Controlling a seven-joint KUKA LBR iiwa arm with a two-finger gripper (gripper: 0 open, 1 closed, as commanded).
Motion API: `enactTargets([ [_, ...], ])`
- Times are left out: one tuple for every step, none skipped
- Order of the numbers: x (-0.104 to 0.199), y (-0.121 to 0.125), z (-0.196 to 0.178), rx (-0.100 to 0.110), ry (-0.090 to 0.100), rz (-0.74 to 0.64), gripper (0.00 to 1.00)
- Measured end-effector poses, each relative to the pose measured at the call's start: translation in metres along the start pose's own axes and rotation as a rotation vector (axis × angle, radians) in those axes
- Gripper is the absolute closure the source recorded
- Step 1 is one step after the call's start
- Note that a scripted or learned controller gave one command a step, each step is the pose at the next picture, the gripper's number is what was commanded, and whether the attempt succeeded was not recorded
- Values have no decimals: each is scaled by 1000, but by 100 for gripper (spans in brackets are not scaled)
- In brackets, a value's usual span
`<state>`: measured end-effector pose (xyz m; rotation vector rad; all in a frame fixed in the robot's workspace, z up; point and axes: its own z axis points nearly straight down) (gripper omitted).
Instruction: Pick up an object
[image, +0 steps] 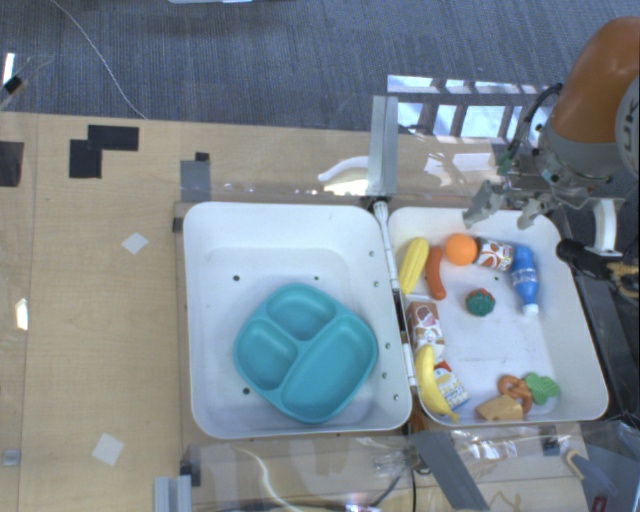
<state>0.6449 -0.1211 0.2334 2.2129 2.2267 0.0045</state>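
Note:
My gripper (504, 210) hangs over the far rim of the right bin (570, 340), its two fingers spread apart and nothing between them. Just below it lie an orange ball (460, 249), a small red and white can (494, 256) and a blue bottle (524, 278). Left of the ball sit a yellow corn cob (413, 263) and a red sausage (435, 272). A green round piece (481, 302) rests mid-bin. Nearer the front are a brown carton (427, 325), a banana (430, 380), a pretzel (505, 398) and a green leafy toy (542, 386).
The left bin (215, 300) holds a teal divided plate (305, 350). A metal post (382, 145) stands at the back where the two bins meet. The arm's orange band (600, 80) rises at the upper right.

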Motion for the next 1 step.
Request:
enactTargets([
  [41, 7, 108, 2, 1, 245, 0],
])
